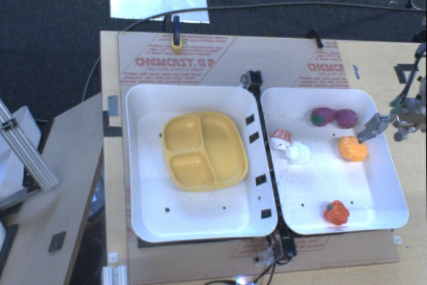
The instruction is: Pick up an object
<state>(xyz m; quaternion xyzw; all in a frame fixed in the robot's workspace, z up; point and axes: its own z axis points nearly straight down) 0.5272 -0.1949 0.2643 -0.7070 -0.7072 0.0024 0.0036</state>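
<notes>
"CHEMCAST GP" printed red on brown protective sheet (175,63), upper centre. Grey two-finger gripper (369,130) at right edge above round orange toy fruit (353,149); grip state unclear.

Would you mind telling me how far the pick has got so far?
Done: nothing lifted yet. In hand: the claw sits low over the right bin, just beside the orange toy. Left: grasping and raising one object.
</notes>
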